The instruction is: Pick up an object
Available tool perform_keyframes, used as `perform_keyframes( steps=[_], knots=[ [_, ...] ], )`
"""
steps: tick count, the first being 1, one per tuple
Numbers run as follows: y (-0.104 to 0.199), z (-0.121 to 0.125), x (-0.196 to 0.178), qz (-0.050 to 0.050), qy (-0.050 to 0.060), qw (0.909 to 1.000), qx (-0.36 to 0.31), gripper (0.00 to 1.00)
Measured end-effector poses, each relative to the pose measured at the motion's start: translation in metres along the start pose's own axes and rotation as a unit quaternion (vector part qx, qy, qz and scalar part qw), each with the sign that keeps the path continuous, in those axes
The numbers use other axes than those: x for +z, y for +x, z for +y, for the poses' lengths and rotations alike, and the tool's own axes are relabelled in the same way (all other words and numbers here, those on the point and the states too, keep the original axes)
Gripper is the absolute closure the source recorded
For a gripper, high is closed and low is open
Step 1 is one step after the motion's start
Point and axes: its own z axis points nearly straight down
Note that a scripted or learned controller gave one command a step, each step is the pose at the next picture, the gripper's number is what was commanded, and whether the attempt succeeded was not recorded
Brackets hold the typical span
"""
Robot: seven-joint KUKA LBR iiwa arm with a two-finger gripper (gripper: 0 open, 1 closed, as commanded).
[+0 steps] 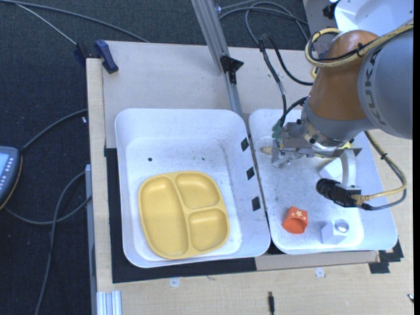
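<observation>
In the camera view, the arm (pixel 357 77) reaches in from the right and its gripper (pixel 283 151) sits low over the upper left part of the right bin (pixel 279 195), close to the wall that divides it from the left bin (pixel 170 143). The wrist covers the tool from above, so it cannot be told whether the gripper is spread or pressed together, and nothing can be seen pinched in it. The candidate things lie elsewhere. A small orange piece (pixel 296 220) with a yellow mark on top rests near the front of the right bin, and a grey block (pixel 336 231) lies just beside it toward the right. Both are well apart from the gripper. A yellow divided plate (pixel 184 213) lies flat in the left bin. The main risk appears to be an empty grasp, since the bin floor under the gripper looks bare and closing there would likely catch nothing. A descent this near the dividing wall could also scrape or press on the rim and shift the bin. If the arm moves to the orange piece, the grey block next to it could get nudged or caught along with it, and a small rounded piece might slip out sideways. The plate looks flat and broad, so it seems a poor target for a narrow gripper.
</observation>
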Motion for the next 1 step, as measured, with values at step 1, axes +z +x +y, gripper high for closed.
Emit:
perform_keyframes(
  steps=[1],
  knots=[
    [0.0606,0.002,-0.0151,0.0,-0.003,1.0,-0.001,1.0]
  ],
)
